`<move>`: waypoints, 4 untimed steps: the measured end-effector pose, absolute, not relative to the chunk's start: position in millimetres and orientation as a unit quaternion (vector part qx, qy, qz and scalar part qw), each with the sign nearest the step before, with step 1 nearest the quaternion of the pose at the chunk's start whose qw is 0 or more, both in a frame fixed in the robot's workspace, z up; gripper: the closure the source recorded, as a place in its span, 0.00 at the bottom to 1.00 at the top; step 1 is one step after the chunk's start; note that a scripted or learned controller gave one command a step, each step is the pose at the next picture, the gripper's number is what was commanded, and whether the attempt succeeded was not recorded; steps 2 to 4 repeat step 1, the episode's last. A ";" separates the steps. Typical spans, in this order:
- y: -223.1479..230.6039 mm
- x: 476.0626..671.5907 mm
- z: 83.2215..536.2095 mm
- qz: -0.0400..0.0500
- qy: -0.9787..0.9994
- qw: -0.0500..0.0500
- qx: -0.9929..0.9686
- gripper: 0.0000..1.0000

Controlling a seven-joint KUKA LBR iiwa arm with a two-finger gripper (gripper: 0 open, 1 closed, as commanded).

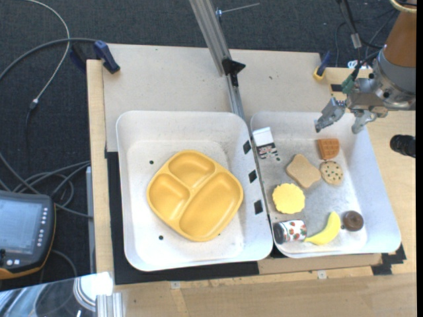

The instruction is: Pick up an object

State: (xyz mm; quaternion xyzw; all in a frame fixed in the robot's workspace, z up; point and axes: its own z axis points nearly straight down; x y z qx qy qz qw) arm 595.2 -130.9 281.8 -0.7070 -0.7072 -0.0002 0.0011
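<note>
My gripper (344, 119) hangs open over the far edge of the right bin (375, 177), its two fingers spread with nothing between them. Just below it lies an orange waffle (327, 148). Nearer the front sit a slice of toast (303, 171), a chocolate-chip cookie (332, 172), a round yellow disc (289, 198), a banana (326, 230), a brown doughnut (353, 220) and a small tipped can (291, 230). A white carton (264, 142) lies at the bin's left side.
The left bin (132, 137) holds a yellow divided plate (194, 195). A slanted metal pole (210, 28) crosses the bench toward the seam between the bins. Blue clamps (106, 55) sit at the bench corners. A tablet (23, 233) rests off the bench at left.
</note>
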 end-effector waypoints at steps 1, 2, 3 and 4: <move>-184.3 593.1 94.7 -0.001 -0.707 -0.002 -0.708 0.00; -184.3 593.1 94.7 -0.001 -0.707 -0.002 -0.708 0.00; -184.3 593.1 94.7 -0.001 -0.707 -0.002 -0.708 0.00; -184.3 593.1 94.7 -0.001 -0.707 -0.002 -0.708 0.00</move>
